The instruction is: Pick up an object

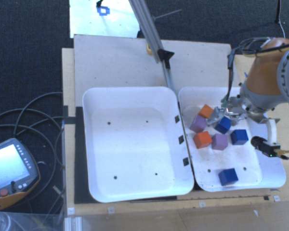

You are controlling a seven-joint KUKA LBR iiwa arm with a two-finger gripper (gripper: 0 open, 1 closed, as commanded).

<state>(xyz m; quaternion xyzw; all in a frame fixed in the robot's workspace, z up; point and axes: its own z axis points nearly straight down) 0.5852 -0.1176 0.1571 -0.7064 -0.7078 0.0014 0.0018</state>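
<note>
Two shallow white bins with rounded corners and smooth, glossy walls sit side by side on the table [135, 61], which has a pale, matte board top. The left bin [94, 100] shows small dark dots on its floor. The right bin [274, 177] holds seven small matte cubes with sharp edges: two orange [205, 111] [202, 139], two purple [198, 124] [219, 141] and three blue.

The gripper [220, 116] hangs over the cluster in the upper half of the right bin. Whether the fingers are open or closed cannot be told. One blue cube [224, 124] lies directly at the fingers' 5 o'clock, touching or just beside them. A second blue cube [239, 136] lies further out at 4 o'clock; the third [228, 176] lies well apart at 6 o'clock.
</note>
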